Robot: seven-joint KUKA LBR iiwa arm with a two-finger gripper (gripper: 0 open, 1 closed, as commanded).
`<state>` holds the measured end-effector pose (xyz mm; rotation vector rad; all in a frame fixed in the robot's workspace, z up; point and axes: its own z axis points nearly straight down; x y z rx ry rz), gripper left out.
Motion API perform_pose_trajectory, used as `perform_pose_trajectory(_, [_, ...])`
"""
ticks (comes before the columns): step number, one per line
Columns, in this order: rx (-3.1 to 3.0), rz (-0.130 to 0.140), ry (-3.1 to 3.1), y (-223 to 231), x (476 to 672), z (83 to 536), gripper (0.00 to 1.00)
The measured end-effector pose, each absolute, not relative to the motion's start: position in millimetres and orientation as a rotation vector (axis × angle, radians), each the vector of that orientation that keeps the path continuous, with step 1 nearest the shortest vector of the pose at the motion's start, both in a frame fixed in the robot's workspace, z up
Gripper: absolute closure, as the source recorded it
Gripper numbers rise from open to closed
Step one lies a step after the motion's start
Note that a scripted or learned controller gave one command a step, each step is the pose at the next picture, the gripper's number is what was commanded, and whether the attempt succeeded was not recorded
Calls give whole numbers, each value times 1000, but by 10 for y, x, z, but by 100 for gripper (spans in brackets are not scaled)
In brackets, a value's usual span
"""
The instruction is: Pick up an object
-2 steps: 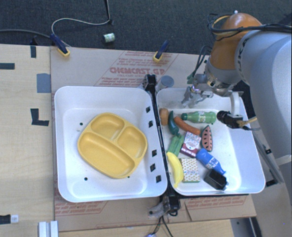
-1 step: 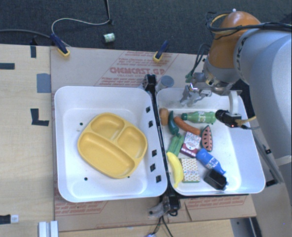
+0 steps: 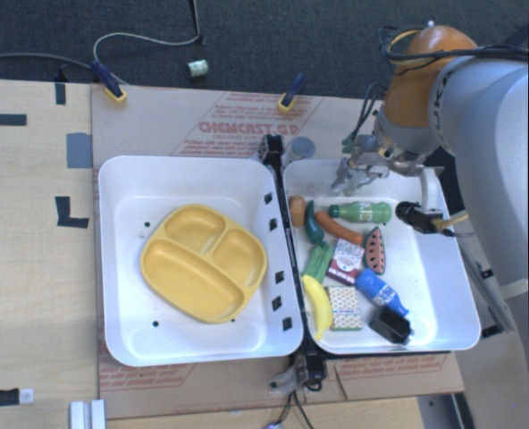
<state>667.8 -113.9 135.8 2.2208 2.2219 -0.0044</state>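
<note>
Left bin (image 3: 121,239): you see a yellow divided plate (image 3: 204,262) lying flat in it, well apart from the claw.
Right bin (image 3: 443,284): here lies the clutter you may pick from: a banana (image 3: 317,304) by the left wall, a carrot (image 3: 340,227), a green bottle (image 3: 361,212), a melon slice (image 3: 374,250), a blue bottle (image 3: 375,289) and a black block (image 3: 391,325).
Green bottle: it lies on its side, long axis running left to right, cap toward the left.
Claw (image 3: 352,179): it hangs over the bin's far end, its tips pointing down and apart, nothing between them.
Key relation: the green bottle sits just beside the claw, on the near side and slightly right; judge it your closest target, gripped across its short width.
Arm (image 3: 461,88): it reaches in from the right.
</note>
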Motion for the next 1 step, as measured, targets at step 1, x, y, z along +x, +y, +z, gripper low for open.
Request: perform_pose_trajectory(1, [2220, -4, 2222, -1060, 6680, 1364, 100])
